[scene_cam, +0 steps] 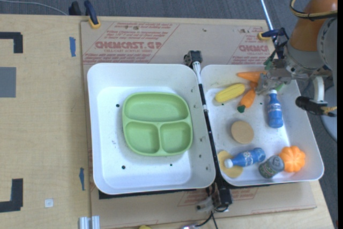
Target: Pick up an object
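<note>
The right bin (pixel 313 139) holds several small objects. A yellow corn cob (pixel 229 93) and an orange carrot (pixel 247 98) lie near its far left. Another orange carrot piece (pixel 248 76) lies at the far edge. A blue bottle (pixel 274 111) stands just below my gripper (pixel 270 82), which hangs low over the bin's far right part, right beside the bottle's cap and the carrot piece. Nothing is seen lifted.
Further objects sit in the right bin: a tan disc (pixel 242 132), a lying blue bottle (pixel 247 158), a yellow piece (pixel 228 167), a grey-green can (pixel 271 166) and an orange pumpkin (pixel 293 158). The left bin (pixel 102 115) holds a green divided plate (pixel 157 123).
</note>
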Robot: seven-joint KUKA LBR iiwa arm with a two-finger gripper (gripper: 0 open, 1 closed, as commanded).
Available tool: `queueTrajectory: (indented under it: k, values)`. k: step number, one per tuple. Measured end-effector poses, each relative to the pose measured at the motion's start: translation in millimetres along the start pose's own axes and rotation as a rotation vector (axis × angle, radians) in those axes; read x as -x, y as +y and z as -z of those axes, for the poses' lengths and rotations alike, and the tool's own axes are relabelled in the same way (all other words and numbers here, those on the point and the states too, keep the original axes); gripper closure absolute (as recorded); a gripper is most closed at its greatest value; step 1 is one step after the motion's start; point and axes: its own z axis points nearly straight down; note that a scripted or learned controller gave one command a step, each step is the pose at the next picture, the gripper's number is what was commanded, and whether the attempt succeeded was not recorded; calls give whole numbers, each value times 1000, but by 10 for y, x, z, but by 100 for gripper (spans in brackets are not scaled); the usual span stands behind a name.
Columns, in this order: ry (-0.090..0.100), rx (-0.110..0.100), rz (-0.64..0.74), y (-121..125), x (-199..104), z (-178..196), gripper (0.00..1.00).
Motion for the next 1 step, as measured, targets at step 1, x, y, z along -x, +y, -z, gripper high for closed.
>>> queueTrajectory:
  k: [1]
  values:
    - [24, -16, 5, -3, -100, -21, 0]
